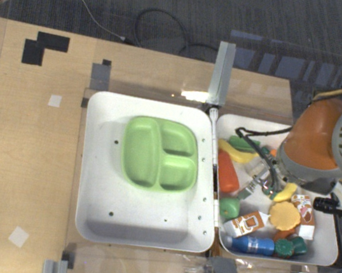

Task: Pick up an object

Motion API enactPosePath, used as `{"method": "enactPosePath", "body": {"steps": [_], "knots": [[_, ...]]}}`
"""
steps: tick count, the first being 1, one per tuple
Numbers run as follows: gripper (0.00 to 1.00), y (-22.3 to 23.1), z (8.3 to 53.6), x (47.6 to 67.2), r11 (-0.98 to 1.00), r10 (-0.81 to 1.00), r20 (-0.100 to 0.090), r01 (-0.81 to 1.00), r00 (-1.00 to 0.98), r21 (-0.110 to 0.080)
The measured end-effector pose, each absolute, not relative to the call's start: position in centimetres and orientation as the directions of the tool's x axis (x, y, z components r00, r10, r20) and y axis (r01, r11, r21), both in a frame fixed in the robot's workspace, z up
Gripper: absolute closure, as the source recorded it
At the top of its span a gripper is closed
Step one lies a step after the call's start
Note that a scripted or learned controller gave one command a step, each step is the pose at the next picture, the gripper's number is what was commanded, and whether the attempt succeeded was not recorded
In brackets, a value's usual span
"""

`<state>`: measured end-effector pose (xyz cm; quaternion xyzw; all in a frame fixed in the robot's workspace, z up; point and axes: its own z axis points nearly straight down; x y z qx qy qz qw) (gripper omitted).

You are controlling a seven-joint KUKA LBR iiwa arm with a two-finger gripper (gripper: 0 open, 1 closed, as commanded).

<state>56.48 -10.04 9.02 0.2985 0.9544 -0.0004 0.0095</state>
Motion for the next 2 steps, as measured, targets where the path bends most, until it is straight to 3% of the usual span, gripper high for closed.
{"method": "enactPosePath", "body": {"steps": [1,2], "knots": [[0.0,-11.8,9.0,53.6,0.809,0.588,-0.014,0.588,-0.808,0.007],[0.0,-10.2,8.8,60.9,0.732,0.681,-0.01,0.681,-0.732,0.007]]}}
